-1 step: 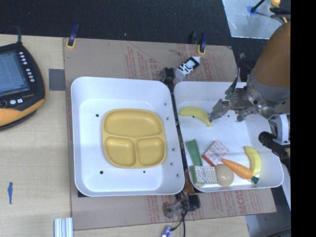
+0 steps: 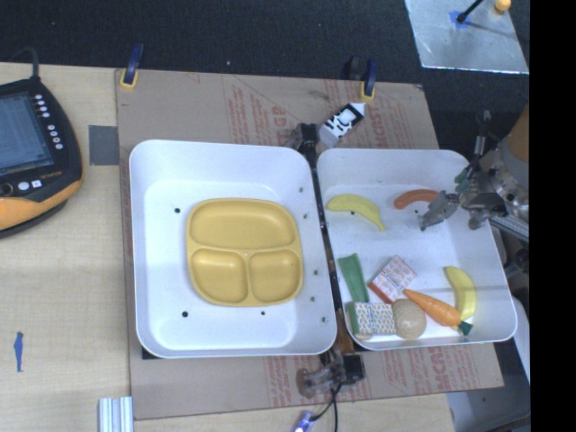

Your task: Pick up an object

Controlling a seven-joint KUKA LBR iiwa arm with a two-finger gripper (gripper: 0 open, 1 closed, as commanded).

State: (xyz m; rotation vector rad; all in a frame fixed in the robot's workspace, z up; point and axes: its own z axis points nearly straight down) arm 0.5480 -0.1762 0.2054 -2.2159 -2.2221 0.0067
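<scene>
Gripper low in right bin, finger state impossible to tell; nothing seen held. Sausage just beside fingertips on bin-centre side, banana further that way. Best to centre over sausage, descend straight, clamp across its short axis.

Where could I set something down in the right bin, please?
The middle of the right bin is bare, between the upper banana, the claw and the carrot. Its near edge is crowded with packets, carrot and second banana.
</scene>
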